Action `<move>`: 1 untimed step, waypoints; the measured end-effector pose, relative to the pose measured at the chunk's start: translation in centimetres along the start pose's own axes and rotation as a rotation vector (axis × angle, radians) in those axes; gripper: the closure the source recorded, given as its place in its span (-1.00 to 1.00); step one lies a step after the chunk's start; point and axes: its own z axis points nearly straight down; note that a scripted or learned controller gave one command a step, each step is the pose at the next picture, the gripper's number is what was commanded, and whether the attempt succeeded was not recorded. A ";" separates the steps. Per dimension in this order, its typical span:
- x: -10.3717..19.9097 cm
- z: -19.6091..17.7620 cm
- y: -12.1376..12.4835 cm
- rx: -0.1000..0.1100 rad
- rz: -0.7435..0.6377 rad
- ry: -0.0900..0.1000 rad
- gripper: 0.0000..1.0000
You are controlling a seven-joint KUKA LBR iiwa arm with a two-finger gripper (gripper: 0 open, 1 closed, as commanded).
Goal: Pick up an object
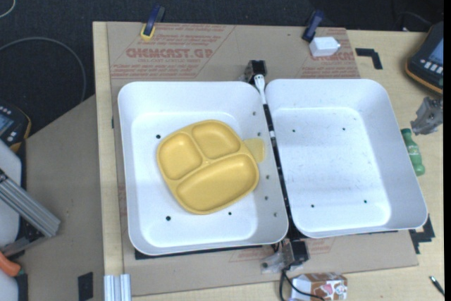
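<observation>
A yellow divided plate [207, 166] with three compartments lies flat in the left bin [141, 222], a little left of the bin's middle. A small yellow piece [254, 149] pokes out by its right edge. At the view's far right edge, a grey part of my gripper [427, 116] hangs outside the right bin [380, 218], beyond its right rim and far from the plate. Nothing shows in its grasp.
A black divider strip [271, 144] runs between the two bins. A green clamp [414, 151] sits at the right bin's right rim, just below the gripper. Blue clamps [151, 21] and a white block [324, 46] sit at the board's far edge. Cables lie at the front.
</observation>
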 end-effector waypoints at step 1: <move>-3.4 4.0 3.2 -0.007 0.002 -0.003 1.00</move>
